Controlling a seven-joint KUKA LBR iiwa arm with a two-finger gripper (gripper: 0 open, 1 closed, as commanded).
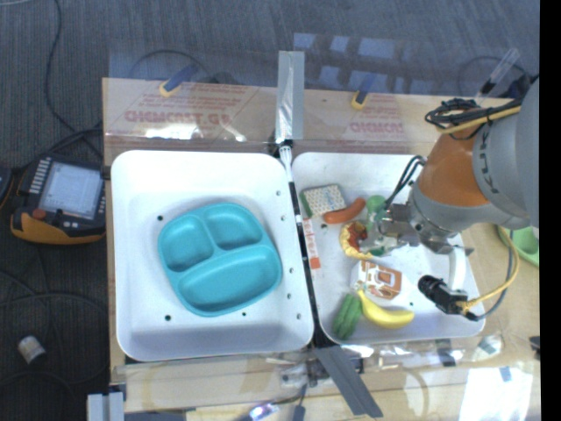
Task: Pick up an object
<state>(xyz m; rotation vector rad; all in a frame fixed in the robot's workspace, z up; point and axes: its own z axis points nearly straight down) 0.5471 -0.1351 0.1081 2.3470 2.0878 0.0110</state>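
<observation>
The right bin (438,318) holds several toy foods. A small checkered box (322,200) lies at its far left, with a red sausage (344,211) and a green piece (375,204) beside it. A yellow and red item (353,239) sits mid-bin, a white and orange packet (379,279) below it. A banana (387,313) and a green cucumber (347,316) lie at the front. My gripper (384,233) hangs low over the middle of this bin, right beside the yellow and red item and just above the packet. The arm's orange band (449,175) rises behind it.
The left bin (140,323) carries a teal divided plate (220,257). A metal divider post (289,95) stands between the bins at the back. Black and yellow cables (478,296) trail by the right bin's front right corner. A handheld pendant (57,200) lies left of the bench.
</observation>
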